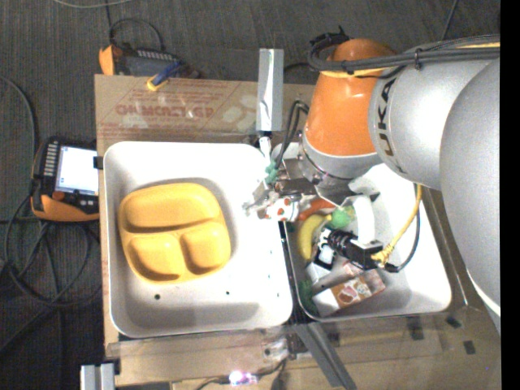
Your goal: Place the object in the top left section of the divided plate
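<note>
In the right white bin (422,295), a small printed cardboard carton (351,289) lies at the near edge, and a yellow banana (307,236) lies beyond it against the left wall. The yellow plastic divided plate (175,230) sits in the left white bin (260,299), toward its left side. The gripper (272,201) hangs over the rim between the two bins. Whether it is open or closed cannot be told. A small white and red thing (282,210) shows at its tip. A brown cardboard sheet (171,108) lies beyond the bins.
</note>
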You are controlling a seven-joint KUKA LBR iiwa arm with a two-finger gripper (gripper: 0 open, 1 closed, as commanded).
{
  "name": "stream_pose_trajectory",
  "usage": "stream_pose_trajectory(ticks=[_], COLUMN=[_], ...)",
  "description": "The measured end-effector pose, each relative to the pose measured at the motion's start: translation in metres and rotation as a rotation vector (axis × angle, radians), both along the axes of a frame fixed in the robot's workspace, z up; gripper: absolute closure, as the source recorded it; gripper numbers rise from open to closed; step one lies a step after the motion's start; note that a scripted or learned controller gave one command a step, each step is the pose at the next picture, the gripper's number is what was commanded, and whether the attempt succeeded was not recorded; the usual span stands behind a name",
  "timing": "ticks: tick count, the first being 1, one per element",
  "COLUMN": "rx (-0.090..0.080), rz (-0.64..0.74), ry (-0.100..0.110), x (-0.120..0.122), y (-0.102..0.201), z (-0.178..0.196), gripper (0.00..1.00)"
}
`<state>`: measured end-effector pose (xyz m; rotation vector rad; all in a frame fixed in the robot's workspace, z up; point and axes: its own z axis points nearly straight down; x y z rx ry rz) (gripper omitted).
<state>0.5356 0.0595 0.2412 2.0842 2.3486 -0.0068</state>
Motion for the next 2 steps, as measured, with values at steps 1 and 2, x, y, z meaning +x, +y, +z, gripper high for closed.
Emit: stream_pose_trajectory(ticks=[1,2], rx=[0.003,0.002], rz=[0.106,0.139], ry=[0.003,0.005], x=[-0.053,-0.053], y=[0.037,0.052], z=[-0.033,-0.055], gripper=[1.00,1.00])
